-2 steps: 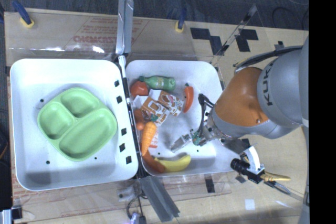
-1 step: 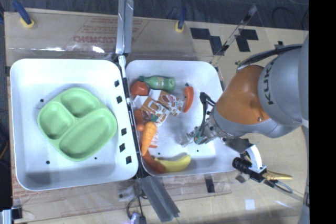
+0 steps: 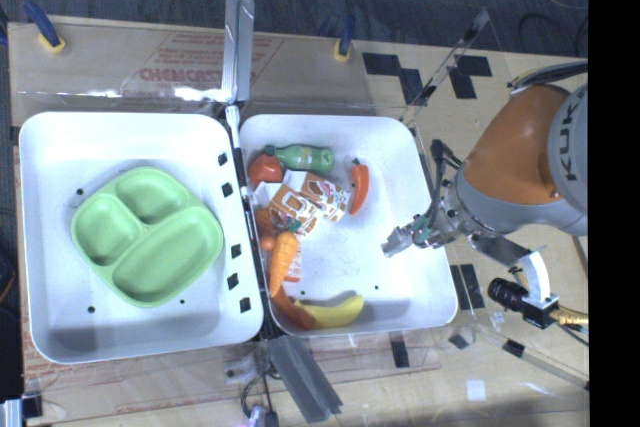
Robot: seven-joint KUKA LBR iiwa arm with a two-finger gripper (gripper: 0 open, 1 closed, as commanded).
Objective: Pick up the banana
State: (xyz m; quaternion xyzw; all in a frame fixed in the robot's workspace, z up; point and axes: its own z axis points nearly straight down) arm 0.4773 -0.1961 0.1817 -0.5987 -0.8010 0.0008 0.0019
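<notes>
The yellow banana [image 3: 335, 311] lies along the near wall of the right bin [image 3: 400, 133], curved, beside an orange-red piece at its left end. My gripper [image 3: 398, 242] hangs over the right side of that bin, up and to the right of the banana and apart from it. Nothing shows between its fingers.
The right bin also holds a green bottle [image 3: 305, 157], a red tomato [image 3: 265, 169], a snack packet [image 3: 305, 203], a carrot [image 3: 284, 259] and a red-orange pepper [image 3: 359, 186]. A green divided plate [image 3: 148, 233] sits in the left bin [image 3: 40, 215].
</notes>
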